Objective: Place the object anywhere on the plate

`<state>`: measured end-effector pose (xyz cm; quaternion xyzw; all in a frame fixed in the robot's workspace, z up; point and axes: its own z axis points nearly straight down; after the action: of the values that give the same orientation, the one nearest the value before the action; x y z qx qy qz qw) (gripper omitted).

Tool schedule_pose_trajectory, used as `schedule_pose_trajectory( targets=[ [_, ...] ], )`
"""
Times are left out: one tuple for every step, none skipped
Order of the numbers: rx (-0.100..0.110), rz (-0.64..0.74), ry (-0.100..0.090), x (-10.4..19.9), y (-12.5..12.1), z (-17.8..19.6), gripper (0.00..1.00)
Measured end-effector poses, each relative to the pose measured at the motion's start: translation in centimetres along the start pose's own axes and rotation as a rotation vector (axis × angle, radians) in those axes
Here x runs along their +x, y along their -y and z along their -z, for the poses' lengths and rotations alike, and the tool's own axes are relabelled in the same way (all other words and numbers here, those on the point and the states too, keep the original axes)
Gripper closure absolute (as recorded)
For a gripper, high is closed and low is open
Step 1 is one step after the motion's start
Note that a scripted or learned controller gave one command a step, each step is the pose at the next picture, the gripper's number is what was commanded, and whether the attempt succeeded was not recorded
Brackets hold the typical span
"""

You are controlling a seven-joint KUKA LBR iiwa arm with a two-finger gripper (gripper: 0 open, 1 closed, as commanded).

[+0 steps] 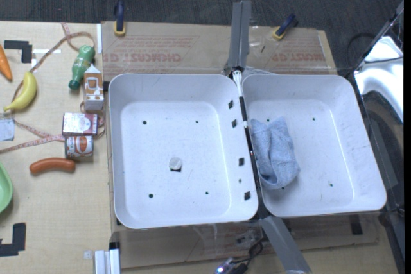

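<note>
Fig. 1. At the bench's left edge a green rim (2, 194), possibly the plate, is seen. A small disc (175, 165) lies nearer the left bin's (115, 157) near edge. The cloth (275, 151), judged the object, is bunched against the right bin's (369, 151) left wall; a grasp on its raised fold is advised. The gripper's state cannot be told.

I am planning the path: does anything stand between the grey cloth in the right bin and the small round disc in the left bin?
Yes. The adjoining walls of the two bins run between the cloth and the disc. Nothing else visible lies on that line.
</note>
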<state>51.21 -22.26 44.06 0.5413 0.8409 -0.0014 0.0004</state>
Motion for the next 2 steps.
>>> schedule_pose_trajectory(
  targets=[
    [0.0, -0.043, 0.0, -1.0, -2.2, -0.03, 1.0],
    [0.001, -0.09, -0.003, -0.67, -1.57, -0.06, 1.0]
  ],
)
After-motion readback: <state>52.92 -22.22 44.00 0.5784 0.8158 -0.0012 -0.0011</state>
